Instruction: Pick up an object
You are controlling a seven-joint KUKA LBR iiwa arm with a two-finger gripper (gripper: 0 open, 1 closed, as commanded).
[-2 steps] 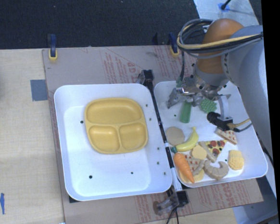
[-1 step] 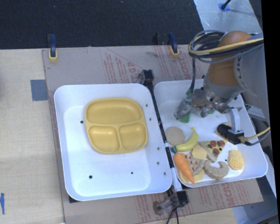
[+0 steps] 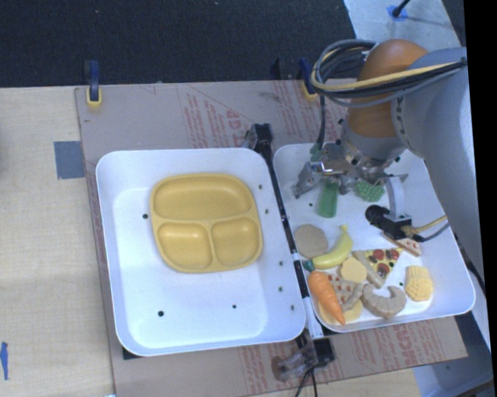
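My gripper (image 3: pixel 326 179) hangs over the far end of the right bin (image 3: pixel 395 320), reaching in from the right. Directly beneath it is a green toy piece (image 3: pixel 328 202), touching or nearly touching the gripper; whether it is gripped is unclear. A second green piece (image 3: pixel 369 191) lies just to its right. Nearer the front of this bin lie a tan cookie (image 3: pixel 311 238), a banana (image 3: pixel 337 251), a carrot (image 3: pixel 325 294), a cheese wedge (image 3: pixel 354 271), a pizza slice (image 3: pixel 382 264) and a corn cob (image 3: pixel 419 283).
The left bin (image 3: pixel 198 313) holds a yellow divided plate (image 3: pixel 206 221) in its far half. The two bins meet along a black-clipped seam (image 3: pixel 287 233). The grey arm with its orange band (image 3: pixel 392 62) covers the right bin's far right corner.
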